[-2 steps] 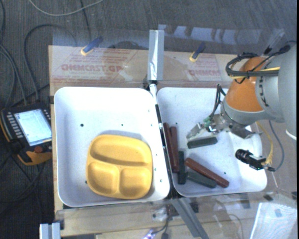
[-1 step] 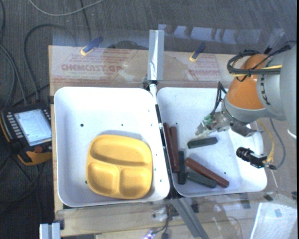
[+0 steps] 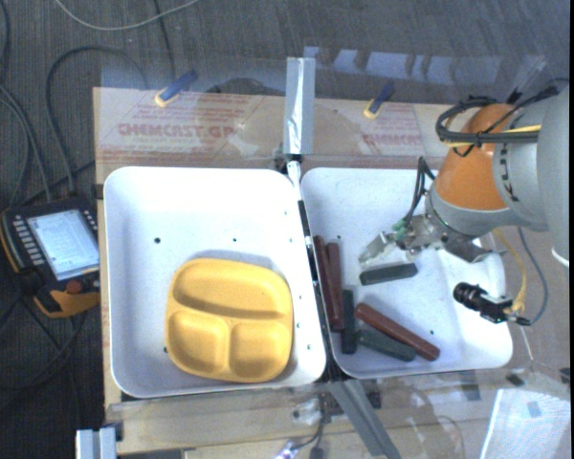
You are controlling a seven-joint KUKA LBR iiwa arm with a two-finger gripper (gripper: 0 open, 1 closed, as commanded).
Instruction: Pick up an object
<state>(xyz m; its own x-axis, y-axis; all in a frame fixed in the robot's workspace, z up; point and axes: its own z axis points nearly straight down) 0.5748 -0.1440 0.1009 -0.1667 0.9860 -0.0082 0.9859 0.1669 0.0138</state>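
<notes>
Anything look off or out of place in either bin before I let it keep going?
Nothing looks spilled or broken. The yellow tray lies flat in the left bin. In the right bin, dark and reddish-brown bars lie scattered at mixed angles, several crowded against the divider wall. The gripper hangs just above one dark bar.

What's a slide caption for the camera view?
KUKA arm's pincer hovers above a dark bar in the right bin; yellow divided tray sits in the left bin.
</notes>
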